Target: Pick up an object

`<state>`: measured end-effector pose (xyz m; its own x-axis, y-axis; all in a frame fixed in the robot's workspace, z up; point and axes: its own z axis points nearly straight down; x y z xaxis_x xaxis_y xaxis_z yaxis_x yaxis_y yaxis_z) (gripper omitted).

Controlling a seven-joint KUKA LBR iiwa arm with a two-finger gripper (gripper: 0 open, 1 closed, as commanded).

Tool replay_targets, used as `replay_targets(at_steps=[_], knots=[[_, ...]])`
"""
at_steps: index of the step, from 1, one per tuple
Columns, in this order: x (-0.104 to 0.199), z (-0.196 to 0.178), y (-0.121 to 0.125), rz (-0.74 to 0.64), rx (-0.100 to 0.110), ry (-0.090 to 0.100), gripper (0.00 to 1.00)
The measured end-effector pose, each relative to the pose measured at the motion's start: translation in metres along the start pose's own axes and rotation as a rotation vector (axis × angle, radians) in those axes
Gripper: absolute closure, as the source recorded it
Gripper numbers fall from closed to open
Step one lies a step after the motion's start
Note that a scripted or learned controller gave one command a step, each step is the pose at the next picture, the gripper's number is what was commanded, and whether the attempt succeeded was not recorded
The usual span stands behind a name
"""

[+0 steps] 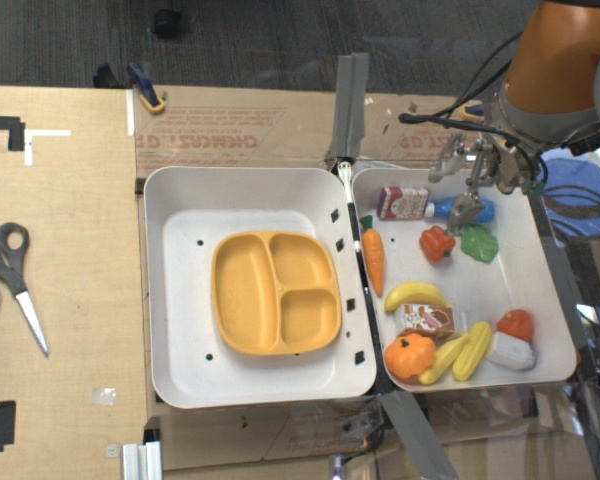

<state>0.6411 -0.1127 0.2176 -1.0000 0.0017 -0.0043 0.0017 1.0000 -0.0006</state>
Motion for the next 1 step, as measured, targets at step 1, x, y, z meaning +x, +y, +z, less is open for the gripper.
replay_targets(at_steps=[1], knots=[[-0.0004, 0.1237, -0.0234, 0.048, 0.0, -0.002, 0.0]])
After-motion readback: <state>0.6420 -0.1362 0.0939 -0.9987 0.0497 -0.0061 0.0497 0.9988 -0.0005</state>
